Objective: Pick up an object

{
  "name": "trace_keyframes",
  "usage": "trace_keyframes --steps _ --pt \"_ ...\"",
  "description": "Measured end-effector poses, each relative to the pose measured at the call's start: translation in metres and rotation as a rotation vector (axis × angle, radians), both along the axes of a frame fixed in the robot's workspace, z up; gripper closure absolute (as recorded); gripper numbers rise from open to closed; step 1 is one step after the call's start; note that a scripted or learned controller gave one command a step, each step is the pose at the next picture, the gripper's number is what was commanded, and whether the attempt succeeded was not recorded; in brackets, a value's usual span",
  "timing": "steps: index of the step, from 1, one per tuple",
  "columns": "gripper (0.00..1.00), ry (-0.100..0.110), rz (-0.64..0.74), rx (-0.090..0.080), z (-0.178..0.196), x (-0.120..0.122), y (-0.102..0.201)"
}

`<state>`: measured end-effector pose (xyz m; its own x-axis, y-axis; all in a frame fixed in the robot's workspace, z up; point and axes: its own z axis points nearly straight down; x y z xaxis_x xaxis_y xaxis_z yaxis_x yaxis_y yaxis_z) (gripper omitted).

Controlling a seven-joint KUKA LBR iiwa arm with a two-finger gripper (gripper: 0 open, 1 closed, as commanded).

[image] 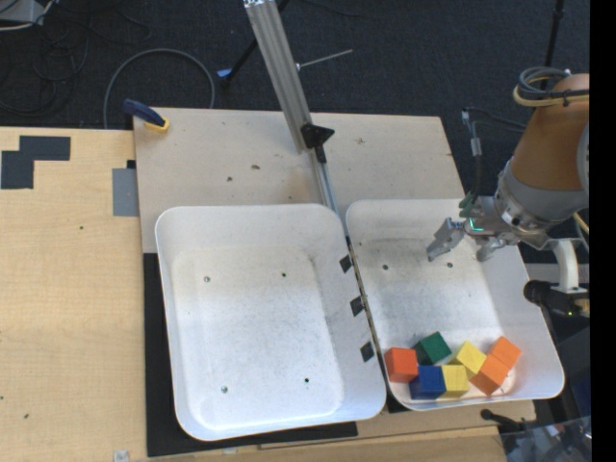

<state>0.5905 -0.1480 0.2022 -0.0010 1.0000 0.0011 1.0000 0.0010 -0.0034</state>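
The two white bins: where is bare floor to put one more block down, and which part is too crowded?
The left bin has bare floor from rim to rim. In the right bin, the far and middle floor is bare, under the gripper. Its near end is crowded: red, green, blue, two yellow and orange blocks bunch there.

Slanted aluminium extrusion bar crosses the beige bench board, black bracket clamped partway down it. Blue-handled clamp sits at the board's far left corner. Pale wooden tabletop lies left, grey cable loop on the dark floor behind.
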Motion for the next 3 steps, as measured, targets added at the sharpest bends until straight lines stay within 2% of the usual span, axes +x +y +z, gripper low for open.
trace_keyframes --steps 1,2,3 --pt "0.0 0.003 0.004 0.003 -0.013 -0.009 0.071" --pt "0.0 0.003 -0.002 -0.001 -0.012 -0.036 0.06" --pt "0.0 -0.003 -0.002 0.0 -0.111 -0.026 0.051"
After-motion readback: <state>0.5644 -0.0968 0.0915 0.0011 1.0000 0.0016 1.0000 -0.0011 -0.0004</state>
